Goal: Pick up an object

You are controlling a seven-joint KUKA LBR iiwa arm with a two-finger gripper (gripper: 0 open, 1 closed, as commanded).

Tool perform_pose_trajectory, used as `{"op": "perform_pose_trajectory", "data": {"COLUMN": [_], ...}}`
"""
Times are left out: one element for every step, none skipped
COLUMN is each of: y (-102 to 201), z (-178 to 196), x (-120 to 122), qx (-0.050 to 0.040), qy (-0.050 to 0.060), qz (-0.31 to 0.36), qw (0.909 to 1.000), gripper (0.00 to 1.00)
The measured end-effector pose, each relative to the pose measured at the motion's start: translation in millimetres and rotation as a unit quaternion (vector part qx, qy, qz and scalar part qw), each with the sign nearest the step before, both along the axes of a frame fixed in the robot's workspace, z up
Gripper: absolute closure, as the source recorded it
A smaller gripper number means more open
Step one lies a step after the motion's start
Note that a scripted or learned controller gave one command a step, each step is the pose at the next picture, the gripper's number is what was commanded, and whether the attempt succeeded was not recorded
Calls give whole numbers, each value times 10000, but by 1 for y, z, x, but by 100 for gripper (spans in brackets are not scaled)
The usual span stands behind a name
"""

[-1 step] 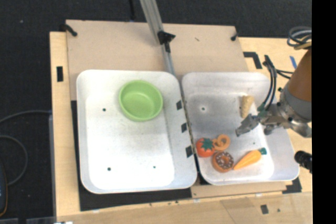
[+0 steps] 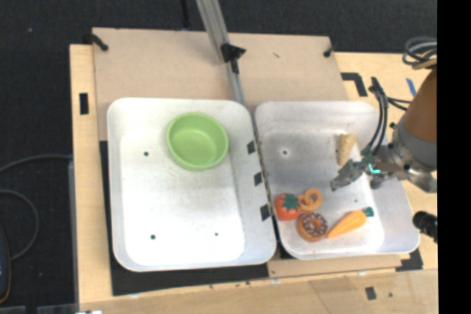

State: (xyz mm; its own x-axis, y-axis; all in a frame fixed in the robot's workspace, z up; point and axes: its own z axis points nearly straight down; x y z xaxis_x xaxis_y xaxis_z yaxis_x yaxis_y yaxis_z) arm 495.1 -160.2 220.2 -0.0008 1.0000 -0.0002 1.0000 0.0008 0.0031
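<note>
The right bin [image 2: 309,118] holds several toy foods. A beige bread-like piece [image 2: 344,148] lies toward its right side. Near the front are a red tomato [image 2: 287,207], an orange ring [image 2: 312,198], a brown donut [image 2: 313,226] and an orange carrot [image 2: 347,223]. My gripper [image 2: 352,167] hangs over the right part of this bin, just below and to the right of the beige piece and above the carrot. Its fingers are open and nothing is between them.
The left bin [image 2: 184,224] holds a green bowl [image 2: 196,141] in its back half. A slanted metal pole [image 2: 210,7] rises behind the bins. Dark cables [image 2: 379,118] hang by the arm at the right bin's far right corner.
</note>
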Motion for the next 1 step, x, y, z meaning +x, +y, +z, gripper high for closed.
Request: {"op": "perform_pose_trajectory", "data": {"y": [-1], "z": [-43], "x": [5], "qx": [-4], "qy": [27], "qz": [-13], "qw": [10000], "gripper": [0]}}
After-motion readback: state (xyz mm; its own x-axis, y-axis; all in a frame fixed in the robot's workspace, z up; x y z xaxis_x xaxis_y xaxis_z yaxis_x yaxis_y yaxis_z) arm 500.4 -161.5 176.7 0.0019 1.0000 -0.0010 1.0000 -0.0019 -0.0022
